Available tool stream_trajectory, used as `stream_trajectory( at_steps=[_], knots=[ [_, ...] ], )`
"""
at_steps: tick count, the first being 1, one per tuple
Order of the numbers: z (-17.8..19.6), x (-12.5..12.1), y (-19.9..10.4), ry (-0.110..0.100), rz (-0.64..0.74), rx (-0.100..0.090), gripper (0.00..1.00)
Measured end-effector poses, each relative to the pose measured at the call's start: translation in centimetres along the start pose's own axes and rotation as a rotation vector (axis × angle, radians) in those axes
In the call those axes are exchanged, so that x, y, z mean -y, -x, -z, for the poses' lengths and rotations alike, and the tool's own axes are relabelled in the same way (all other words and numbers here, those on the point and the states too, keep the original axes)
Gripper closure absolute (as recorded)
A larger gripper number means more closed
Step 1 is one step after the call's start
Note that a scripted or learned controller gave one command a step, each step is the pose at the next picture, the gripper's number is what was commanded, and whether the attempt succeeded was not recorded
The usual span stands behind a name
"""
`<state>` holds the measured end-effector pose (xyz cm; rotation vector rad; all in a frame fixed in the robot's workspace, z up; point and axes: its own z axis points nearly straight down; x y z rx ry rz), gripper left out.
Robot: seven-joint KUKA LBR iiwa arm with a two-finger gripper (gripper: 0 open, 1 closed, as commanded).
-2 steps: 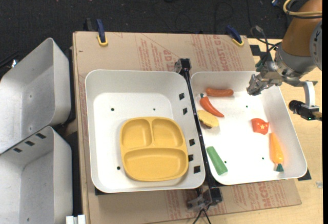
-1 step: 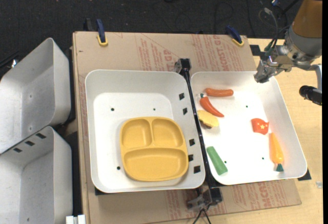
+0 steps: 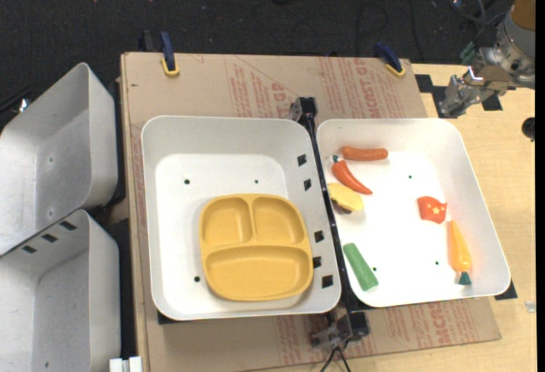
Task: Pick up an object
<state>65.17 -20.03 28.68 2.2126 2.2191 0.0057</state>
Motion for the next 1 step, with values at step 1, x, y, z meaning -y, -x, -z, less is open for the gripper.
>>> stream_trajectory(
  at_steps=[1],
  knots=[
    [0.36, -0.08, -0.02, -0.006, 0.000, -0.001, 1.00]
  ],
)
